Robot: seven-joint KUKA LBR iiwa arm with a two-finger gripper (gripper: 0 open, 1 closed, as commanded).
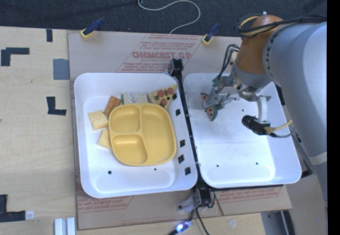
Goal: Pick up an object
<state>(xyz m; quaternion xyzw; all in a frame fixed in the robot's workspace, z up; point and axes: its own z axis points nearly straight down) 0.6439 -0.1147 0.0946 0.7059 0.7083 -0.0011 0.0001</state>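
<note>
My gripper hangs over the upper left part of the right bin, reaching in from the right. A small brown, red and green toy piece sits between its fingertips, and the gripper is shut on it. The left bin holds a yellow divided plate. Behind the plate lie a toy pizza slice, a speckled flat piece and an orange-brown piece. Two pale yellow squares lie at the plate's left edge.
A black divider runs between the two bins. The arm's grey body and a black cable plug hang over the right bin's right side. Both bins rest on a cardboard sheet held by clamps.
</note>
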